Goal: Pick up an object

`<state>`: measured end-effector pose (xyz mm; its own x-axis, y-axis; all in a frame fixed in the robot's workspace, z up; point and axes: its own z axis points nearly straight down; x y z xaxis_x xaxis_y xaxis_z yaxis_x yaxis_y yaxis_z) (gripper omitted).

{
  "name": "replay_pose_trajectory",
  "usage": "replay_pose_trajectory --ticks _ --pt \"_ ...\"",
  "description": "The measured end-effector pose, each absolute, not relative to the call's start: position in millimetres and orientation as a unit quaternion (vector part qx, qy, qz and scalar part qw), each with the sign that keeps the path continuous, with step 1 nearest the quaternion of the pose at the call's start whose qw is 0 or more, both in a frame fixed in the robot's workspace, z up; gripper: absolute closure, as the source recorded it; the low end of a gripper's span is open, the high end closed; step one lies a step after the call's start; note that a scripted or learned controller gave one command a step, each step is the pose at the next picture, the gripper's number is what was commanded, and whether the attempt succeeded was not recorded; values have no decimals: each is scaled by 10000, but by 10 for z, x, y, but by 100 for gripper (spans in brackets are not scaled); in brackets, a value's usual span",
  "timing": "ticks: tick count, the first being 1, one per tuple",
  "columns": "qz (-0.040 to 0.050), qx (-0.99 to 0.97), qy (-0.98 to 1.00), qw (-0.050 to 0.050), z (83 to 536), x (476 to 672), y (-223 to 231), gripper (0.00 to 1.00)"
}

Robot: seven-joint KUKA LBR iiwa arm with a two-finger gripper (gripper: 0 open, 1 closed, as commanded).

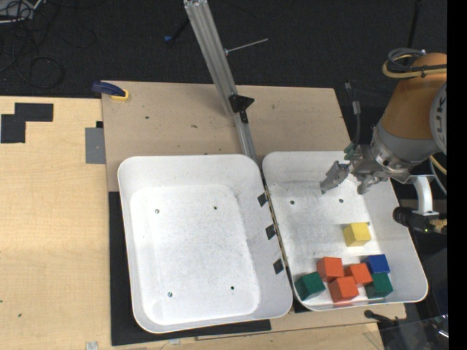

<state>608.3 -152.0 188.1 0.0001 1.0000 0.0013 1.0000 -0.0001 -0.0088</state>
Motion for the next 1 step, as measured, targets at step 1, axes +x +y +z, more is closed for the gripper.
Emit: replay_pose_trajectory --ticks 1 --pt "22 -7071 -7071 36 1434 6036 -1491 0"
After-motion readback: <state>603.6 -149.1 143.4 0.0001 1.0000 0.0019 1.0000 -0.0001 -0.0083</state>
